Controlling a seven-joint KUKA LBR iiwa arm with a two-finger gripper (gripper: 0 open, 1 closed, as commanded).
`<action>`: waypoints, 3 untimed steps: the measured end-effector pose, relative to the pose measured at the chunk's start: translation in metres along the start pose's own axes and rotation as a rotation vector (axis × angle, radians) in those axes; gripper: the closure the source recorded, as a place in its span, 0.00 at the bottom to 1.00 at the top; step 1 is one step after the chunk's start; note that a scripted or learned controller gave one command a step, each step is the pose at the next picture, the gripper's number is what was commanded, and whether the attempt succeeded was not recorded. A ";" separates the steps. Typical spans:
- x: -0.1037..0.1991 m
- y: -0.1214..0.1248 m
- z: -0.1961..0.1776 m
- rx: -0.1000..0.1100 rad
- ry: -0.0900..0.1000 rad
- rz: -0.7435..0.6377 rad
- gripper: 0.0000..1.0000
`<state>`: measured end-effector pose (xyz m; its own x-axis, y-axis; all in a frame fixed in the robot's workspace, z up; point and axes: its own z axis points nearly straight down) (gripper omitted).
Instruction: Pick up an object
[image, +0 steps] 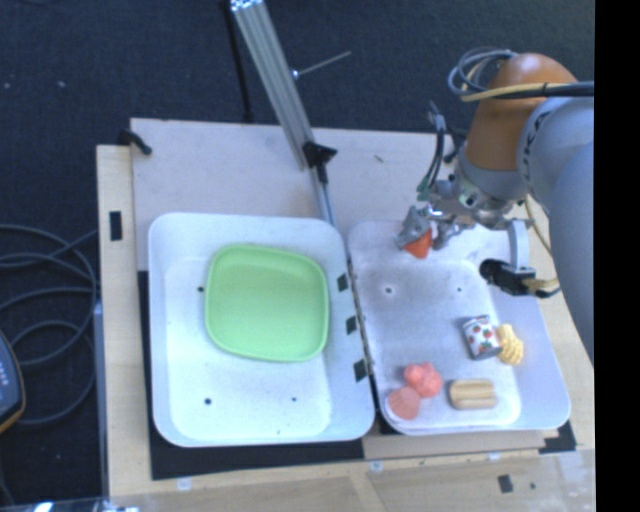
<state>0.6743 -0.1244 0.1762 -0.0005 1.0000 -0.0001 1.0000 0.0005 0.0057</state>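
Wooden bench, two shallow white bins: two-finger gripper over right bin's far edge, fingers pinching a small orange-red object directly beneath; arm reaches from right.

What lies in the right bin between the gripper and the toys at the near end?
Bare bin floor in the camera view. The gripper, a red piece at its tips, is over the far end; the toys cluster near.
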 end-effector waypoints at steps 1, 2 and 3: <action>0.002 0.002 -0.063 0.000 0.000 0.000 1.00; 0.002 0.003 -0.077 0.004 0.000 0.000 1.00; 0.054 -0.017 -0.085 0.004 0.001 -0.003 1.00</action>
<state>0.6569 -0.0701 0.2612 -0.0034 1.0000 0.0008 1.0000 0.0034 0.0021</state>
